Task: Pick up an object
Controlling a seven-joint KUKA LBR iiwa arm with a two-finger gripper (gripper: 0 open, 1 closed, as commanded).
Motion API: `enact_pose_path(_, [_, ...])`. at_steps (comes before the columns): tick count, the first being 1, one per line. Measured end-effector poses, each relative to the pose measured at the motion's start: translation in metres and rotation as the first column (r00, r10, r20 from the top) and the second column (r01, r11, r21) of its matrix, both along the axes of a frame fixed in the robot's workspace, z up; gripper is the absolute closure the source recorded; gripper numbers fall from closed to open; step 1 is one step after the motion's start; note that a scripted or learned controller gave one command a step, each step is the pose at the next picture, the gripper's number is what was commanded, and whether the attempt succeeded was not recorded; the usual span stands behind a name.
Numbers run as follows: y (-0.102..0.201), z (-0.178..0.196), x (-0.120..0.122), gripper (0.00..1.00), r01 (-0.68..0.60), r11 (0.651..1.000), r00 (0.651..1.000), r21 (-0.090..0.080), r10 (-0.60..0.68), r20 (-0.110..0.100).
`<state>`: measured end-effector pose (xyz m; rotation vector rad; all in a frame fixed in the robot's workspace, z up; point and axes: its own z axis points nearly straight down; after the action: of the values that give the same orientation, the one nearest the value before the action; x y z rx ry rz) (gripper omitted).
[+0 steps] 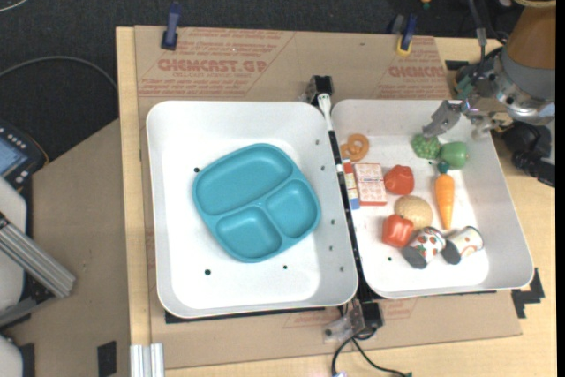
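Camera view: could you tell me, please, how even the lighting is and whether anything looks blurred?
In the camera view, light falls evenly and softly on both bins, the teal plate casting hardly any shadow; the right bin shows no glare; the gripper over the broccoli looks slightly soft.

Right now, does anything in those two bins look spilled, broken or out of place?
Nothing stands out. The blue divided plate lies flat in the left bin. The toy foods, such as the carrot, sit loosely in the right bin, none over its rim.
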<state>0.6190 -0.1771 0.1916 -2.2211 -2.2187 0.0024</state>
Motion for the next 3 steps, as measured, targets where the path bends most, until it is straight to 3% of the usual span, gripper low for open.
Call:
enact_pose_path(1, [0.002, -0.095, -0.019, 0.00, 0.000, 1.000, 1.000, 0.002, 0.000, -0.006])
enact_pose_path(2, [0.008, -0.112, 0.028, 0.00, 0.004, 1.000, 1.000, 0.005, -0.004, -0.028])
enact_pose_path(3, [0.018, -0.111, 0.039, 0.00, 0.009, 1.000, 0.999, 0.002, -0.009, -0.037])
